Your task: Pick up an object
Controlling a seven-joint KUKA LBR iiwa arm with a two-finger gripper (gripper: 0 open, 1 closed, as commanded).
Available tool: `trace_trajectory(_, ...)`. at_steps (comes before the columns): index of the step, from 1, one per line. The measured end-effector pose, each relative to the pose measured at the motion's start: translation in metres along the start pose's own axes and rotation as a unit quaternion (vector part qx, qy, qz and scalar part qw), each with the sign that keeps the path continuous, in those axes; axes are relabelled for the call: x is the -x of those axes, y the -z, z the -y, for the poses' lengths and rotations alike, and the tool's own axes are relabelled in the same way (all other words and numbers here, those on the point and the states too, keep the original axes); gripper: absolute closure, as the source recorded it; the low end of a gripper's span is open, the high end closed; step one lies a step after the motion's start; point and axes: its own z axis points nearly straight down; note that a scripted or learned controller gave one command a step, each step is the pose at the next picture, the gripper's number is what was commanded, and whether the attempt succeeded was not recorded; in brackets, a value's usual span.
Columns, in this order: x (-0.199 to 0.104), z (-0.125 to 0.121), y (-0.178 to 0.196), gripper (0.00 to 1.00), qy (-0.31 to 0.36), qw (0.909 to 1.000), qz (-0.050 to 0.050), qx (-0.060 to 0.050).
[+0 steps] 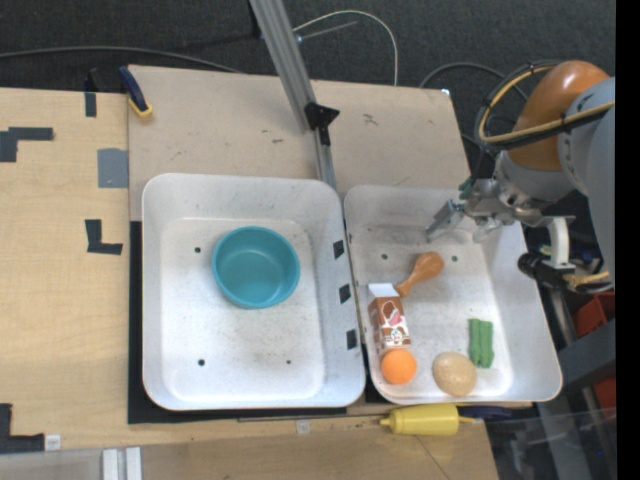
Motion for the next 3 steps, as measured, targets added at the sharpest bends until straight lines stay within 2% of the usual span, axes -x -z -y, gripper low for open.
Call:
trace_trajectory(1, -0.001, 0.000, -0.038, 0.00, 0.000, 1.0000, 0.001, 0.004)
trace_trajectory(2, -0.001, -0.001, -0.027, 1.00, 0.001, 1.0000, 0.001, 0.004)
trace_trajectory(3, -0.007, -0.003, 0.036, 1.00, 0.000, 1.0000, 0.001, 0.007)
